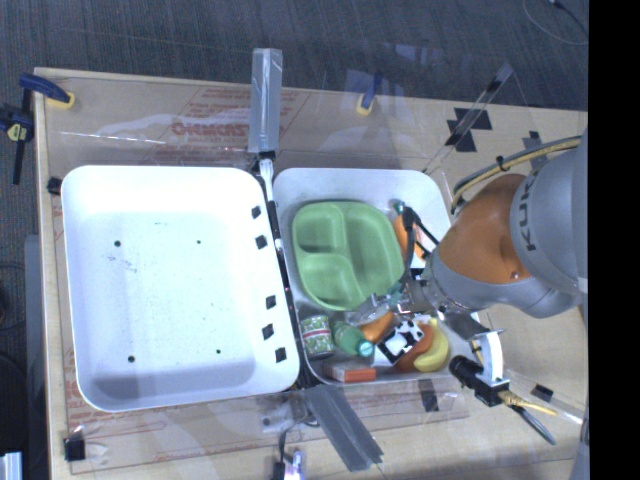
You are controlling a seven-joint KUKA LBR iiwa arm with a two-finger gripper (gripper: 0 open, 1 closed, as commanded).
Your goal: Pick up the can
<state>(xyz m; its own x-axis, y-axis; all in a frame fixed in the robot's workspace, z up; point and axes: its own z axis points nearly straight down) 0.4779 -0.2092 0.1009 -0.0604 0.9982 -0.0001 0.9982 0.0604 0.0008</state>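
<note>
Dark carpet surrounds the wooden bench (150, 103), where two shallow white bins sit side by side under a slanted overhead view. Low in the right bin (300, 190), near its front left corner, lies the can (317, 335), a small tin with a green and white label, resting on its side. Just beside it to the right sits a green round-topped item (349, 339), and a flat red-orange piece (352, 373) lies along the bin's front wall. Further right, a yellow banana-like shape (434, 351) curves against a black and white patterned object (401, 338), with an orange item (376, 322) touching that cluster. Above all of these, a green divided plate (345, 251) takes up the upper middle of the bin.

The arm (520, 243) reaches in from the right, its orange band sitting over the bin's right rim. The tool (412, 293) hangs near the plate's lower right edge, above the clutter and apart from the can; whether its fingers are spread or closed I cannot tell, since the wrist hides them.

The left bin (85, 278) lies next to the right one.
</note>
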